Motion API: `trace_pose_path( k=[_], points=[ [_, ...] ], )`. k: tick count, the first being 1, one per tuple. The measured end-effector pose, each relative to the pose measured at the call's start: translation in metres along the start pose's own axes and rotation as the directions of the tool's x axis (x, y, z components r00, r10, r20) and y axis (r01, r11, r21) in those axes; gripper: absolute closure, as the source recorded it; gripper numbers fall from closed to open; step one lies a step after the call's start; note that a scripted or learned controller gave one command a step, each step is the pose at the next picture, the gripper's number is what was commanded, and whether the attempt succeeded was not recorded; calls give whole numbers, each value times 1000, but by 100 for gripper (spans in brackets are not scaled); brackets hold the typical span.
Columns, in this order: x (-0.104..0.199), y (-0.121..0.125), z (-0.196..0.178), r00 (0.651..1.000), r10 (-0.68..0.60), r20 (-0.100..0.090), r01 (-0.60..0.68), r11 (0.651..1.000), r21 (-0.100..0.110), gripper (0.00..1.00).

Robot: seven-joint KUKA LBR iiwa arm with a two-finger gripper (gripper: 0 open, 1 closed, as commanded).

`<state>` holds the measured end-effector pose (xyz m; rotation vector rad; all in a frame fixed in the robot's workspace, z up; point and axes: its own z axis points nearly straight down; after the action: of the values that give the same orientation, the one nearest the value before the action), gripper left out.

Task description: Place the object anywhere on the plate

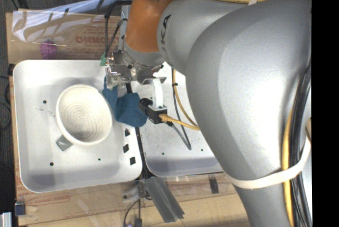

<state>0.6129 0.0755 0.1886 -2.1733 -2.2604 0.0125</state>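
Observation:
A white ribbed plate (pixel 82 114) lies in the left bin (pixel 32 168), toward its middle. A crumpled blue cloth (pixel 127 108) hangs just past the plate's right rim, over the divide between the two bins. My gripper (pixel 115 83) is directly above the cloth's upper edge, and its fingers are closed on the fabric. The cloth's left corner overlaps the plate's right rim in this view. The grey arm with its orange band (pixel 145 19) reaches in from the right and hides much of the right bin (pixel 175 162).
A small grey piece (pixel 63 142) lies against the plate's lower left rim. A purple item (pixel 48 50) and a cardboard sheet (pixel 63 35) sit behind the left bin. A yellow cable (pixel 183 124) and black connector (pixel 151 110) hang beside the cloth.

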Motion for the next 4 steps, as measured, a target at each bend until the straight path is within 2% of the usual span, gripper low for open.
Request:
trace_pose_path(
  k=[1, 2, 3, 4],
  points=[
    [-26, 21, -1, 999, -46, 0, 46, 999, -3, 100],
    [36, -17, 19, 998, -60, 1, 60, 998, 0, 100],
    [-33, 9, 0, 994, -107, 0, 107, 994, -2, 100],
    [0, -42, 1, 998, 56, 0, -56, 998, 1, 100]
  ],
)
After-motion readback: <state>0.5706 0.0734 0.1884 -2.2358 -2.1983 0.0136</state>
